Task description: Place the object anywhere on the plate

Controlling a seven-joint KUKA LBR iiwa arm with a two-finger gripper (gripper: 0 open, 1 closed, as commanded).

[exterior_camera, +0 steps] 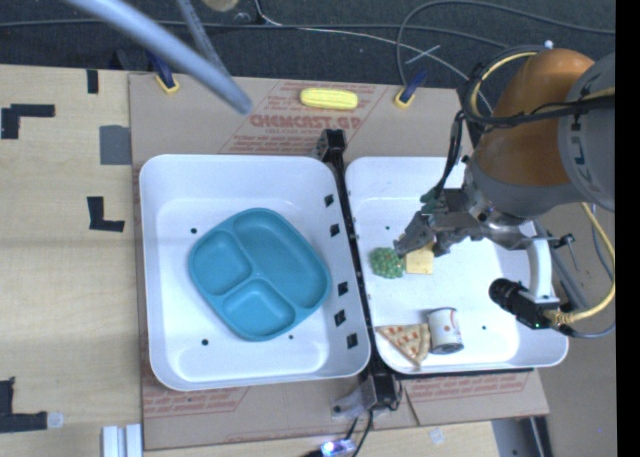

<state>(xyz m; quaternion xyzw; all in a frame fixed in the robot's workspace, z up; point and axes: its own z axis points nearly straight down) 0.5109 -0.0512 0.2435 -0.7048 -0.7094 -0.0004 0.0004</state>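
One gripper low in rt bin by broccoli (finger state unclear), plate lt.

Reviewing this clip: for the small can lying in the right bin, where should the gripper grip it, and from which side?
The small can lies on its side in the right bin, beside the pizza slice. Probably best gripped across its round body at mid-length, coming straight down from above. The fingers should straddle the curved sides; closing on the flat ends seems less sure, with the pizza near one end.
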